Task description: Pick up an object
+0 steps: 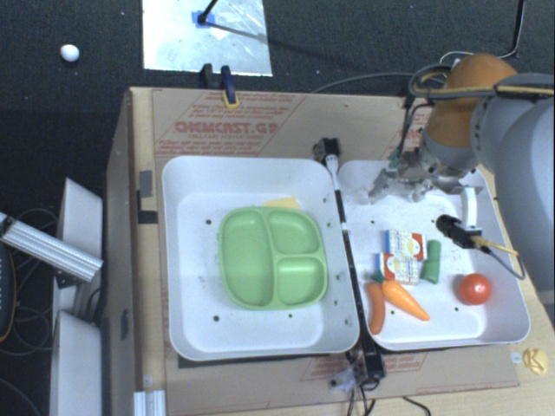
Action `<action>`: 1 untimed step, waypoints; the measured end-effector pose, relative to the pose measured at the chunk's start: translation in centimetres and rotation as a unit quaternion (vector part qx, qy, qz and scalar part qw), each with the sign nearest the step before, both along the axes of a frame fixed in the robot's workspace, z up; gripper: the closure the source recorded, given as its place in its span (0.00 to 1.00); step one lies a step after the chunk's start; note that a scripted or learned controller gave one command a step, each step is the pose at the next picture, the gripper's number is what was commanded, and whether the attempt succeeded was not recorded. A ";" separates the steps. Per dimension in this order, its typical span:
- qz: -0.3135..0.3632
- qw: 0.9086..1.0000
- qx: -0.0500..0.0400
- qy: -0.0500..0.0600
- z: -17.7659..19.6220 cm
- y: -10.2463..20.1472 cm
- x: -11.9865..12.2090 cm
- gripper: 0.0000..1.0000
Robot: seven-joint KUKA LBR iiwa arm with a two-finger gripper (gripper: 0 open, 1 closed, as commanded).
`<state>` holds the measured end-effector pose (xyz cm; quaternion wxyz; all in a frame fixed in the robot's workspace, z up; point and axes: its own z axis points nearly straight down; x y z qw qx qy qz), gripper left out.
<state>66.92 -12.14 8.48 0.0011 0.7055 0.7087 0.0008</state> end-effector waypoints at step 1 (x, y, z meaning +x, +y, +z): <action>-0.002 1.000 -0.001 0.000 0.0 -3.0 0.0 0.00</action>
